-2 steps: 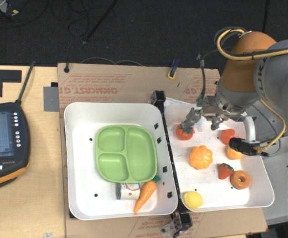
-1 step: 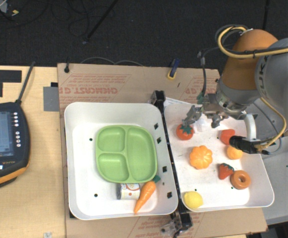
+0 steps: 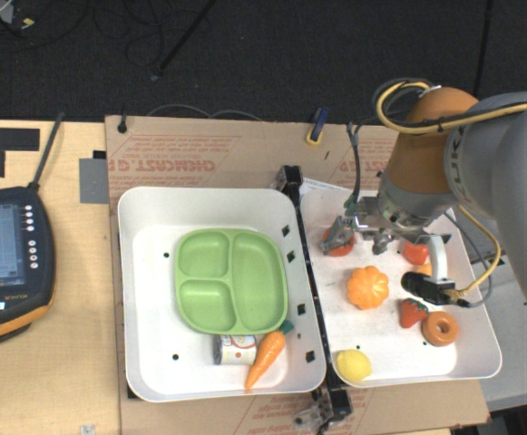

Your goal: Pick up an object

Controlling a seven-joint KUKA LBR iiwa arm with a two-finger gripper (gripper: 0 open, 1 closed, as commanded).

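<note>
My gripper point(image 3: 360, 236) hangs low over the far part of the right bin point(image 3: 481, 356), open, with bare bin floor between its fingers. A small red object point(image 3: 338, 247) lies right under the left finger, touching or nearly touching it. An orange pumpkin point(image 3: 368, 287) sits just in front of the gripper. Another red piece point(image 3: 415, 253) lies to the gripper's right, partly hidden by the wrist. A brown donut point(image 3: 441, 328), a red strawberry point(image 3: 412, 313) and a yellow lemon point(image 3: 353, 364) lie nearer the front.
The left bin point(image 3: 145, 243) holds a green divided plate point(image 3: 231, 279), an orange carrot point(image 3: 265, 358) and a small white can point(image 3: 234, 349) at the front. A black divider point(image 3: 301, 261) separates the bins. A tablet point(image 3: 4, 256) rests at the far left.
</note>
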